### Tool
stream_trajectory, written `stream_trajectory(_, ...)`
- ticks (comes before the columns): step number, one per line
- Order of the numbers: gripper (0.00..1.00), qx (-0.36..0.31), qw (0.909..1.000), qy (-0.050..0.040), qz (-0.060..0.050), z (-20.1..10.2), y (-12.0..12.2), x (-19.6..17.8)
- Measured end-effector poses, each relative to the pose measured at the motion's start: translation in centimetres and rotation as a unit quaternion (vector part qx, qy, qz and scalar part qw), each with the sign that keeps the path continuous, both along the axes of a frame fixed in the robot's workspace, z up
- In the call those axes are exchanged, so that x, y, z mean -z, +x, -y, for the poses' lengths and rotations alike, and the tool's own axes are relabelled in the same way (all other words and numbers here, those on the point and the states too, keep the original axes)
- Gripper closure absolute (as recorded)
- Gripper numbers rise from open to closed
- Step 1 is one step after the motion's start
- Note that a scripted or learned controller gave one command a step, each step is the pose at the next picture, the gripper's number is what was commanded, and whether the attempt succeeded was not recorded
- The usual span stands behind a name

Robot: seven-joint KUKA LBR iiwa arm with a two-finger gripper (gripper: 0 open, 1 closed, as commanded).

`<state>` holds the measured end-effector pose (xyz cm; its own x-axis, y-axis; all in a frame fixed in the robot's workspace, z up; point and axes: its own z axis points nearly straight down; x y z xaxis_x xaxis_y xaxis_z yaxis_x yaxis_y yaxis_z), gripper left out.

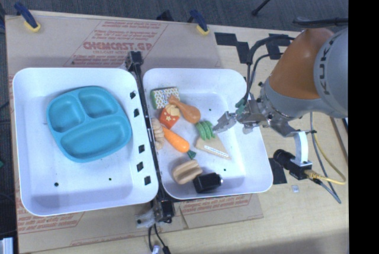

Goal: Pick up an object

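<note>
Our gripper (228,121) hangs just right of the green toy vegetable (205,129); whether its fingers are spread, we cannot tell.

"CHEMCAST GP" in red on the cardboard sheet (118,39); "KU" on the arm (308,69).

two white bins (35,146), one blue tray (89,122), one carrot (176,141)

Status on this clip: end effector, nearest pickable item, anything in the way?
End effector low over right bin, nothing seen held. Nearest: green toy and pale wedge. Carrot and other toys crowd close left.
</note>
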<state>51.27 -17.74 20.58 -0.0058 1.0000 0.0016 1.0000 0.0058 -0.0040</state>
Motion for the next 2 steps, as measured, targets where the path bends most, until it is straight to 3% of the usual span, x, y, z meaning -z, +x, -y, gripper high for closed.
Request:
stream_trajectory(1, 0.00, -0.032, 0.9995, 0.0000, -0.001, -6.8, 3.7, 6.9)
stream_trajectory(2, 0.00, -0.003, 1.0000, -0.0005, -0.001, -8.5, 8.3, 11.4)
